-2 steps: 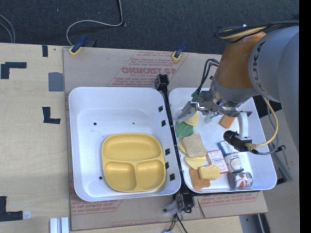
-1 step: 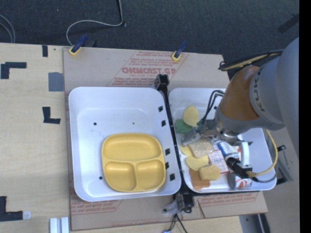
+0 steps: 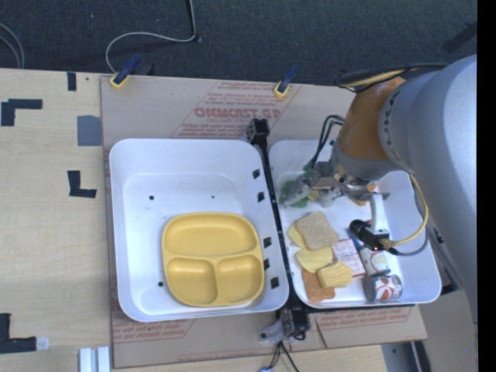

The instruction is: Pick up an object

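Two white bins side by side. Left bin [image 3: 128,208]: one yellow divided tray [image 3: 213,258]. Right bin [image 3: 418,277]: a pile of toy food [image 3: 322,254], among it one tan slice [image 3: 314,229], plus one small can [image 3: 384,287]. Gripper [image 3: 322,188] low over the far-left corner, beside something green [image 3: 294,192].

camera view: fixed above bench | slanted downward | both white bins [image 3: 124,208] in frame
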Available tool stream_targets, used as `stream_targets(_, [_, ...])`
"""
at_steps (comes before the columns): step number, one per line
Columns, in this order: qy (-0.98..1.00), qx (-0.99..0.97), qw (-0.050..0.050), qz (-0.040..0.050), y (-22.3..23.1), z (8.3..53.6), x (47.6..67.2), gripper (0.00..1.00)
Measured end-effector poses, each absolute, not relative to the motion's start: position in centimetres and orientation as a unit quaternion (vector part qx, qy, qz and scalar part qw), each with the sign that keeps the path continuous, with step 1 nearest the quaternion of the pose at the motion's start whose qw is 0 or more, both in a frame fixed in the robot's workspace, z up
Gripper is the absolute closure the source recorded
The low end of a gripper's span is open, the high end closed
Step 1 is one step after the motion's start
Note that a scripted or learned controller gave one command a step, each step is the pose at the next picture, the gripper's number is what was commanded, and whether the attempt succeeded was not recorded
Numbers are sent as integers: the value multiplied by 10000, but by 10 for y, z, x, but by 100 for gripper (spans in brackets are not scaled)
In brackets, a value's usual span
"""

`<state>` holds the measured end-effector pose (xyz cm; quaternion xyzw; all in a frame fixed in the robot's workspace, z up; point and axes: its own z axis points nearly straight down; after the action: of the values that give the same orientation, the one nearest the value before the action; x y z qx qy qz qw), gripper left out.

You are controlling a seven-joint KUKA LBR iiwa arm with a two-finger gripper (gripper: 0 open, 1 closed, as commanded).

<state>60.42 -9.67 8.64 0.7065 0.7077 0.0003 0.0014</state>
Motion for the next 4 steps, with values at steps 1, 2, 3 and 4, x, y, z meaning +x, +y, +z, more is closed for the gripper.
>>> stream_targets(1, [7078,7064,11,6,-97,86,645,0])
stream_targets(2, [7076,7066,5,3,-96,85,662,0])
stream_targets(3, [7079,7063,16,2,-96,96,662,100])
stream_targets(4, [7083,7060,-7,4,-56,187,613,100])
